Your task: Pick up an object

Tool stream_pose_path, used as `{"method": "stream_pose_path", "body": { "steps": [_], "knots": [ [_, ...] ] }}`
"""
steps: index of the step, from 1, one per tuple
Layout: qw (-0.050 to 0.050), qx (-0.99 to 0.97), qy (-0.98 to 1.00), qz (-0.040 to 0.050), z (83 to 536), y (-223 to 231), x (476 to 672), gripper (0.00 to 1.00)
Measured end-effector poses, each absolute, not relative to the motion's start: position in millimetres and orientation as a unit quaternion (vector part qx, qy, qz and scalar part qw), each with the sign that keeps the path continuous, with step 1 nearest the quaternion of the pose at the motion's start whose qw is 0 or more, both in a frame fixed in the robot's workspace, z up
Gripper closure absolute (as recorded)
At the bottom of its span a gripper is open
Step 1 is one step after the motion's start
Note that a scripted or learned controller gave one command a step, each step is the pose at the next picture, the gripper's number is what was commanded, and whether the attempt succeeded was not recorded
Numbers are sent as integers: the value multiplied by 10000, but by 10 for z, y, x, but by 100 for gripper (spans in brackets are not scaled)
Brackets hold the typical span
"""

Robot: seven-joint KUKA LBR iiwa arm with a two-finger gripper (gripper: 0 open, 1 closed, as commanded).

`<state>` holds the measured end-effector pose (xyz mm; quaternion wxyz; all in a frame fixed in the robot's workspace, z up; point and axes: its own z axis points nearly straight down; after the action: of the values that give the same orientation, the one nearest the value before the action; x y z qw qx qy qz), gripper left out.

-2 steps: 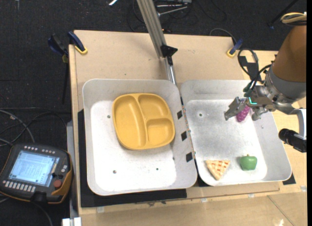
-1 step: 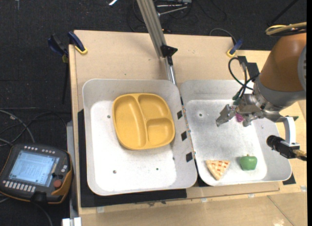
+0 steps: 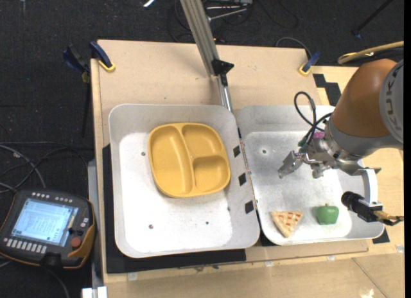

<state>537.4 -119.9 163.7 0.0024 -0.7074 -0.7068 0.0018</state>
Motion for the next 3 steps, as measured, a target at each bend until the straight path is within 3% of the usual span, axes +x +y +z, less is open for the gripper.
{"method": "stream_pose_path", "body": {
  "steps": [1, 2, 3],
  "knots": [
    [30, -7073, -7069, 21, 994, -1177, 5363, 0],
    [-3, -7074, -7068, -1, 1134, -1181, 5385, 100],
    [-17, -7062, -7080, -11, 1559, -1159, 5403, 100]
  ]
}}
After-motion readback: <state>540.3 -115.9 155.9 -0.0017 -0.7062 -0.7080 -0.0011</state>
